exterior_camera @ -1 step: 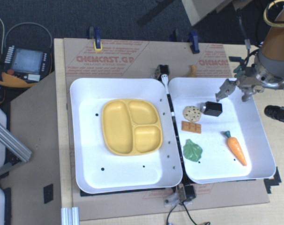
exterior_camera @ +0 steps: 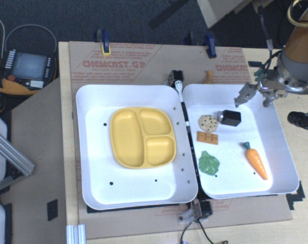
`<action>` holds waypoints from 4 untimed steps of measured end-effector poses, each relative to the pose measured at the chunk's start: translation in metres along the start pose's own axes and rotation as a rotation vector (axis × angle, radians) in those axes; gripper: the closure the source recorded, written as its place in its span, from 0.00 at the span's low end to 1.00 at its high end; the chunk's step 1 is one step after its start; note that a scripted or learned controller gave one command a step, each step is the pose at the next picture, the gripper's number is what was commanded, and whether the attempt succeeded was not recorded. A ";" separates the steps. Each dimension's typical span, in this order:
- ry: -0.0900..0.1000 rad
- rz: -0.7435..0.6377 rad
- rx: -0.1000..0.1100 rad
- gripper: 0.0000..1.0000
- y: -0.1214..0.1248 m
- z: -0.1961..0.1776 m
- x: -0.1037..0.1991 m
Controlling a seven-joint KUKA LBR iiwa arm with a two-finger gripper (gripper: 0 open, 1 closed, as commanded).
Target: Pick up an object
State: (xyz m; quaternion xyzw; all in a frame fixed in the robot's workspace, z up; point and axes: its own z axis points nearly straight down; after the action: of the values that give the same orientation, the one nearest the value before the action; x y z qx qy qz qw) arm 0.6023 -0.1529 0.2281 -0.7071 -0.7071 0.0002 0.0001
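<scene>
Lying nearest the camera in the right bin (exterior_camera: pixel 283 159) are a green leaf (exterior_camera: pixel 209 163) and, further right, a carrot (exterior_camera: pixel 256 160) with its green top pointing up toward the far side. Just beyond the leaf sits a flat brown cracker (exterior_camera: pixel 207 138), then a round speckled cookie (exterior_camera: pixel 208 122), and beside the cookie a small black block (exterior_camera: pixel 230 118) — all well apart from the carrot. The left bin (exterior_camera: pixel 93 146) holds a yellow divided plate (exterior_camera: pixel 143 136) with three compartments, roughly centred. Farther back, over the far right corner of the right bin, the gripper (exterior_camera: pixel 255 96) hangs above the bin — its two fingers spread apart with nothing between them, the nearer fingertip up and to the right of the black block. Behind it the arm (exterior_camera: pixel 299 50) rises out of the picture at the right.
</scene>
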 end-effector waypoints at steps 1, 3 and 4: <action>0.002 0.001 0.007 0.00 -0.009 0.059 0.002; 0.002 0.000 0.005 0.00 -0.016 0.146 0.004; 0.000 0.001 0.000 1.00 -0.015 0.133 0.004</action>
State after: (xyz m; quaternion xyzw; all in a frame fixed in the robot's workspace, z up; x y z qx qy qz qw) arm 0.5876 -0.1491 0.0952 -0.7074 -0.7068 0.0001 -0.0001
